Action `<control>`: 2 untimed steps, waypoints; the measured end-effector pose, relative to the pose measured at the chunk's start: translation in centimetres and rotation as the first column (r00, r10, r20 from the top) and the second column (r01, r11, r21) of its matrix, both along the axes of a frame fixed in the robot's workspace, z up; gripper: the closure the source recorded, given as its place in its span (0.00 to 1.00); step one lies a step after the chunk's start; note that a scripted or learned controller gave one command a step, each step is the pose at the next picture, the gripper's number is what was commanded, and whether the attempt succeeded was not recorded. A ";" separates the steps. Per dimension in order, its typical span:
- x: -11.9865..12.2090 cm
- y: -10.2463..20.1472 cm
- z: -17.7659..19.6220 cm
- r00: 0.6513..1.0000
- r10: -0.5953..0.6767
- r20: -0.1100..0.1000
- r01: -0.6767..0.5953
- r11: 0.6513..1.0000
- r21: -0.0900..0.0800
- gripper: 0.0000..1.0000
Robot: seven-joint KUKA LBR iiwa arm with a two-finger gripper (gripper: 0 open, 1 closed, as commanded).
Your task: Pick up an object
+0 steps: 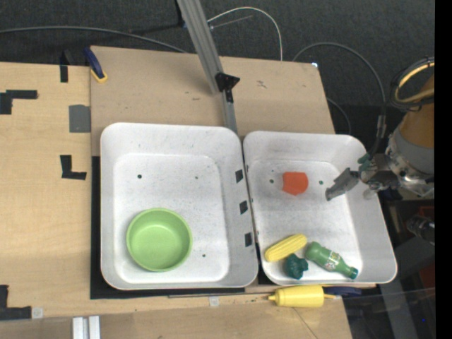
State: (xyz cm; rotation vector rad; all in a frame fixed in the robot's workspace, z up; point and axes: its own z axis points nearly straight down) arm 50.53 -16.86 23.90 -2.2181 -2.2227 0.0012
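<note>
Pick not yet begun. Gripper [339, 186], whose finger state cannot be told, hangs at the right bin's [367, 256] 3 o'clock side, holding nothing visible. The nearest candidate, the orange block [295, 183], lies at its 9 o'clock, untouched.

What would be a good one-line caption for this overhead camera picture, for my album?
Robot gripper hovering at the right bin near an orange block, with a green bowl in the left bin.

Wooden bench [176, 83] under two white bins [116, 189]. Black tape marks [69, 167] on left board. Grey pole [200, 30] slants over top. Cables [247, 16] loop on dark floor. Blue-yellow clamp [95, 63] at bench's upper left corner.
</note>
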 end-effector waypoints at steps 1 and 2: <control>0.0 0.0 0.0 1.000 0.000 0.000 0.000 1.000 0.000 0.00; 0.2 -0.5 -6.2 1.000 -0.002 -0.006 0.002 1.000 0.001 0.00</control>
